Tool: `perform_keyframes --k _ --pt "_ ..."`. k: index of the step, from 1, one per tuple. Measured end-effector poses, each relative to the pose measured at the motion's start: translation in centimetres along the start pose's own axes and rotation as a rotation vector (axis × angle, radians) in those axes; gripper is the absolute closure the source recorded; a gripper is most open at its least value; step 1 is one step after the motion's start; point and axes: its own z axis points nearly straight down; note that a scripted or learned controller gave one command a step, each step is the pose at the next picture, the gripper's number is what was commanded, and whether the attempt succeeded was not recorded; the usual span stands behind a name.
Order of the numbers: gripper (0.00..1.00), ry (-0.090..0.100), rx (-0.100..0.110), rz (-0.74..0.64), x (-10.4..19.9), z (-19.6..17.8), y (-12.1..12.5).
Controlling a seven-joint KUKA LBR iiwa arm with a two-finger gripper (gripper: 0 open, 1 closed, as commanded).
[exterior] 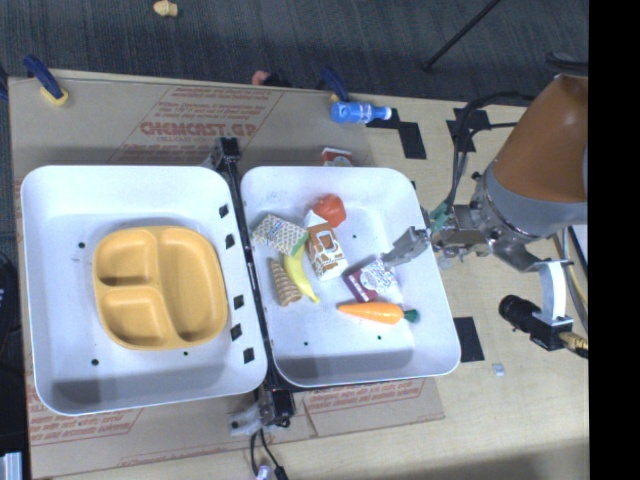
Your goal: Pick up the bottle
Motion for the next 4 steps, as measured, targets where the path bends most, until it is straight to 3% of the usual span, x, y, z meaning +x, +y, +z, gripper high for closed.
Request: perform_keyframes --k 1,2,3,4 --pt "1.0 0.0 0.002 -0.005 0.0 -1.0 0.0" --pt "1.0 0.0 -0.001 -0.351 -2.8 4.5 -1.4" --pt "1.0 0.0 0.0 -0.488 -3.7 7.2 -1.4" --pt "1.0 0.0 -0.001 -0.571 -4.0 7.3 -1.4"
